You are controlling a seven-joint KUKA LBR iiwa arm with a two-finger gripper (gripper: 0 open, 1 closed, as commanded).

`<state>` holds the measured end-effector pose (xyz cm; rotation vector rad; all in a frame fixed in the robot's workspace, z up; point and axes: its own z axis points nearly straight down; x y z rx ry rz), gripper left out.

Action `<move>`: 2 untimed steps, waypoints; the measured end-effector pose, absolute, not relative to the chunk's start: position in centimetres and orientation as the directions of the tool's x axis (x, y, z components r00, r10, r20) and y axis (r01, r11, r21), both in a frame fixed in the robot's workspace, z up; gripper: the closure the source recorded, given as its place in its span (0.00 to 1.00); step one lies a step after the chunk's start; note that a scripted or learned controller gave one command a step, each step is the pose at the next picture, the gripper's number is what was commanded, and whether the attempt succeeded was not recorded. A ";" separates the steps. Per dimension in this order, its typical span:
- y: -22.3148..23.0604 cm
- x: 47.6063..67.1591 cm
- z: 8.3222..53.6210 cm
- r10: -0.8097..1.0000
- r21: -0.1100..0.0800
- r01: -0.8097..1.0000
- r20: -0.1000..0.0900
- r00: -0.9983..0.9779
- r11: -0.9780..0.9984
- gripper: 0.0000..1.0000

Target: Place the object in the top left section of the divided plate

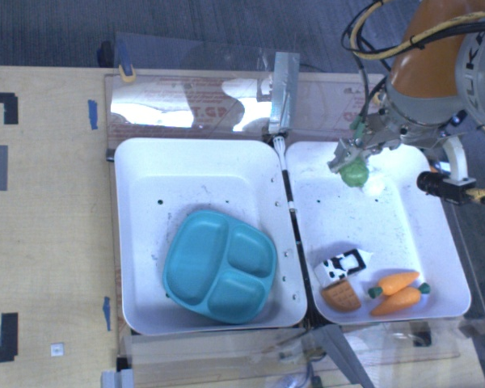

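Green object lifted, plate not yet reached

We see the pincer [354,162] closed on a small green object [355,173] above the right bin [436,217], so transfer remains; the blue divided plate [220,265] lies bare in the left bin [145,176], while two carrots [398,291] and a cow toy [339,267] sit right.

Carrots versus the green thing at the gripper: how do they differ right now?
The carrots are orange and long, while the green object is round and smaller. The carrots lie at the near edge of the right bin beside other toys; the green object is at the bin's far end, right at the gripper. Both are in the right bin, neither on the blue divided plate.
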<state>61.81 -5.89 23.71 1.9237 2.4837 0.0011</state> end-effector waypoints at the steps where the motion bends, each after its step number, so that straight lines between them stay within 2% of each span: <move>1: 2.6 59.5 18.2 0.983 -0.005 0.983 0.003 -0.186 0.186 1.00; 2: 1.8 63.9 18.4 0.987 0.000 0.987 0.000 -0.162 0.162 1.00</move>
